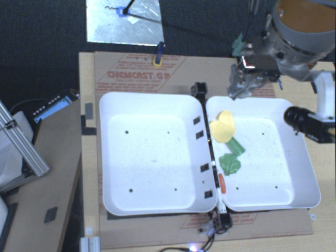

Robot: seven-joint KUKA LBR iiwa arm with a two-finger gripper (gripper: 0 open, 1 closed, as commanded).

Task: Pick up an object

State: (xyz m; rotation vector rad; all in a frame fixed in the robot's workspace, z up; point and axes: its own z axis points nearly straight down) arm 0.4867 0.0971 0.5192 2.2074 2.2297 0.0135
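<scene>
Camera view: the grey two-finger gripper is seen above the far rim of the right shallow white plastic bin, carrying nothing. Whether the jaws are apart or together cannot be told. A pale yellow rounded plastic object lies by the bin's left wall, with a green leafy-shaped soft object just nearer the camera. The left shallow white plastic bin adjoins. It is judged that a descent centred squarely over one object, clear of the wall, is required.
</scene>
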